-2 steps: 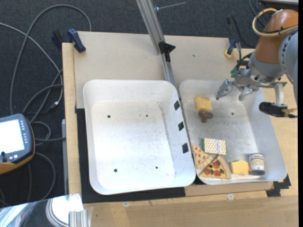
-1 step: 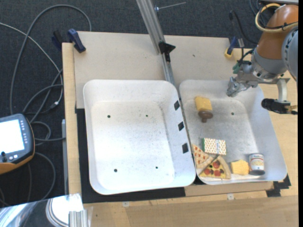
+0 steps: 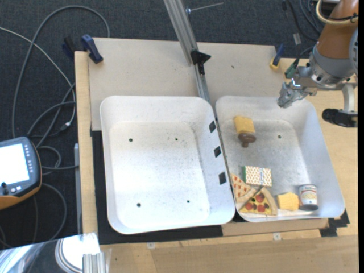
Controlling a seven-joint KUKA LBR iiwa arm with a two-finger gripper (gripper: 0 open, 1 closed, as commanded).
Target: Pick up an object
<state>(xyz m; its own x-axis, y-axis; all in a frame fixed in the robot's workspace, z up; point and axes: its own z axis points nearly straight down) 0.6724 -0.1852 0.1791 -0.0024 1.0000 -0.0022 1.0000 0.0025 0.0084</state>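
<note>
Hovering at the right bin's (image 3: 318,131) far rim, the gripper (image 3: 286,97) (jaw state cannot be told) is well apart from every object. Risks: fingers striking the slick white wall, or slipping off the small round tin (image 3: 308,195). The flat pizza slice (image 3: 254,197) and yellow, apparently mushroom-shaped block (image 3: 245,129) offer awkward edges.

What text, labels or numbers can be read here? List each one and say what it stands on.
No text can be read in the camera view.
The small can in the right bin has a label: too small and blurred to read.
The handheld device at the left edge has a bright screen: washed out, no characters legible.
The patterned box shows print but no readable words.
</note>
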